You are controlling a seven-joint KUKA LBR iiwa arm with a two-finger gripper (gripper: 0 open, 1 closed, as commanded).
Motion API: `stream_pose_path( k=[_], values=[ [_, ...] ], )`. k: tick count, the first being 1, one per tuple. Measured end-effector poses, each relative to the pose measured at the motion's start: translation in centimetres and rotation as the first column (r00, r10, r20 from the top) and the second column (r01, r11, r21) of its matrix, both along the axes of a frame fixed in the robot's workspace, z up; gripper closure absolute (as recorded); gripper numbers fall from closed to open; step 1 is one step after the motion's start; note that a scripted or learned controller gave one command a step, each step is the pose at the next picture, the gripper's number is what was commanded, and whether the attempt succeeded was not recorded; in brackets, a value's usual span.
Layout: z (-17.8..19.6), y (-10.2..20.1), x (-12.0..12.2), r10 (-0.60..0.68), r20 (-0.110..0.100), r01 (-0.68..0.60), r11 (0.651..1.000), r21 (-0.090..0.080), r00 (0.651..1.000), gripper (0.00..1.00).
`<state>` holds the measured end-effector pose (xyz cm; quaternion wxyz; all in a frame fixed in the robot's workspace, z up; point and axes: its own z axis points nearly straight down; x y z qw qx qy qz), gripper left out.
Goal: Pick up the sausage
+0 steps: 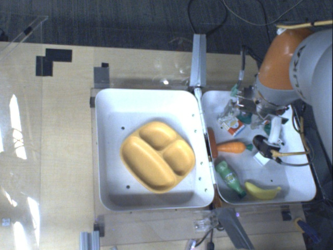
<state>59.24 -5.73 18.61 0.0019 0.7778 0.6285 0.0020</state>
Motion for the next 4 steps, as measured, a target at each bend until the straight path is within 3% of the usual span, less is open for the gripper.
stream_pose_path(
  k=[1, 2, 3, 4],
  values=[
    [-8.8, -2.5, -0.8, 0.359, 0.001, -0.359, 0.933, -0.002, 0.933, 0.0],
    [-9.9, -4.4, 6.2, 0.313, 0.0, -0.313, 0.95, -0.002, 0.95, 0.0],
    [-6.1, -3.8, 5.2, 0.514, 0.001, -0.514, 0.858, -0.004, 0.858, 0.0],
    [-9.7, -3.5, -1.9, 0.444, 0.005, -0.444, 0.896, -0.008, 0.896, 0.0]
  ],
)
